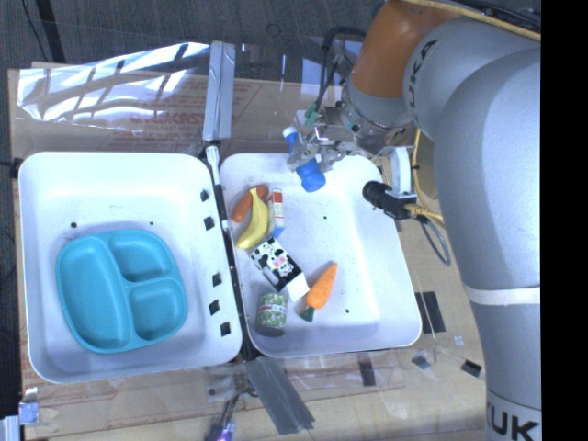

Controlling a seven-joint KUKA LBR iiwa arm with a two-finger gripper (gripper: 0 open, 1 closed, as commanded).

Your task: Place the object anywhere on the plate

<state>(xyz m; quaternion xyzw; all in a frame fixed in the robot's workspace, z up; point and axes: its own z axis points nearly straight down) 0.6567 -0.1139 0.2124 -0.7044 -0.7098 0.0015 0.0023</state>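
I can't tell what my gripper point(310, 159) holds at the right bin's point(390, 274) twelve o'clock, so I pick one toy squarely, then carry it toward nine o'clock to the plate point(119, 288).

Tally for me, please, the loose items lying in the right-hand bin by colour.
Orange: 2, the carrot and an orange piece beside the banana
Yellow: 1, the banana
Black and white: 1, the small carton
Green: 1, the can
Red and white: 1, the small tube
Total: 6
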